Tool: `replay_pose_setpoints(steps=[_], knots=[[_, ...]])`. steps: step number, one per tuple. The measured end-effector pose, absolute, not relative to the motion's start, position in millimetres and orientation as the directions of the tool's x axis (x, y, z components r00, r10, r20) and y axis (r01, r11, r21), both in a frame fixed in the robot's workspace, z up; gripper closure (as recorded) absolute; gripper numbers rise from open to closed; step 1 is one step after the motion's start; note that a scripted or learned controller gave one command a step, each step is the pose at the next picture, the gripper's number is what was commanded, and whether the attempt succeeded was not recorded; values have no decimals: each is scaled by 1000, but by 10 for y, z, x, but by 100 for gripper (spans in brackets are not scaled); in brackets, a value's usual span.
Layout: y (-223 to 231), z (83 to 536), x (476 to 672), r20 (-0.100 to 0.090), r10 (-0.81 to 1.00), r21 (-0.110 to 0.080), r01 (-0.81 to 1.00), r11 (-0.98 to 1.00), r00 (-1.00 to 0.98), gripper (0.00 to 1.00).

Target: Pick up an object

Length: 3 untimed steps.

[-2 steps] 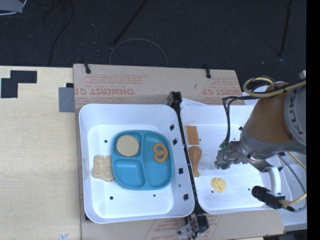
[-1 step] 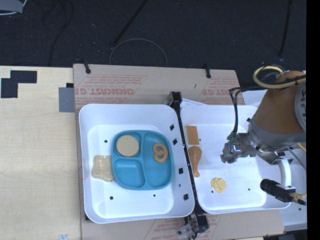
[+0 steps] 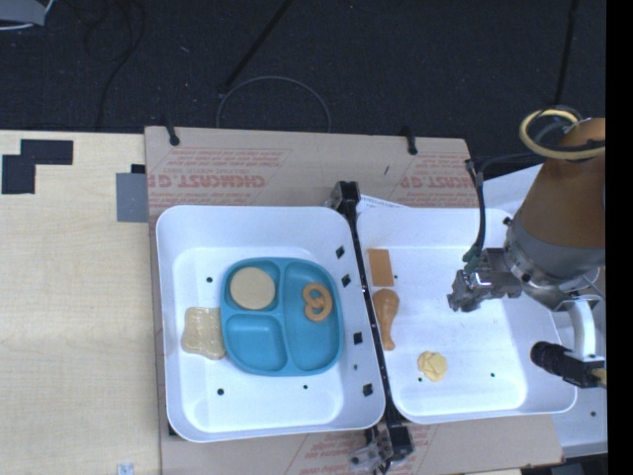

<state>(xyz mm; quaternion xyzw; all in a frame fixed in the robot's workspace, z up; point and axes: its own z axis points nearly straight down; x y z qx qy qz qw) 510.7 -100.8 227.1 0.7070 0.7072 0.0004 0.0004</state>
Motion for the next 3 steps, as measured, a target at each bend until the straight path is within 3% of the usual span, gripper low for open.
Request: replay_pose_setpoints(steps=[1,3], knots=[[-641,2273,5375,2,1000,-1,1000,3,-3,100],[319,2303,5677,2,1000,-2,1000,5,-5,100]])
